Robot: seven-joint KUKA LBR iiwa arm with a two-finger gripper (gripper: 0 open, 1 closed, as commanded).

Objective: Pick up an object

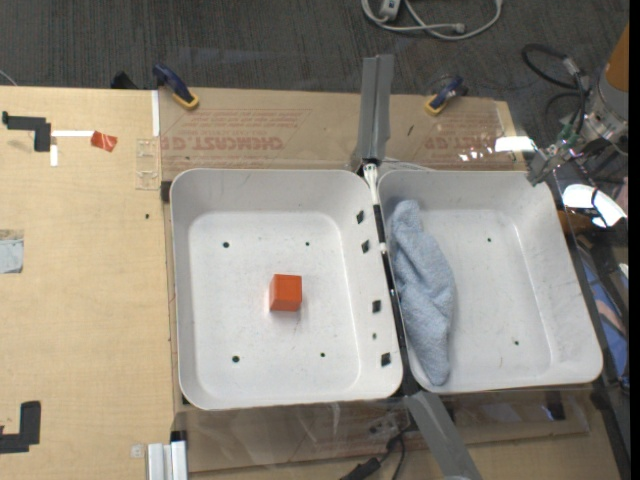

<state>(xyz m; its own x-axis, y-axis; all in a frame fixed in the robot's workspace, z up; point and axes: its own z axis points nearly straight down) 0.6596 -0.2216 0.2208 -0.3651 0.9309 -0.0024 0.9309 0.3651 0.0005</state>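
Honestly, the easy win is the orange block (286, 293) sitting alone near the middle of the left bin (200, 368): the arm (610, 118) would want to come straight down and centred on it, square to its flat sides. It's small, boxy, bright orange. A crumpled grey cloth (420, 298) lies along the right bin's (560, 348) left wall. Can't tell the pincer's state.
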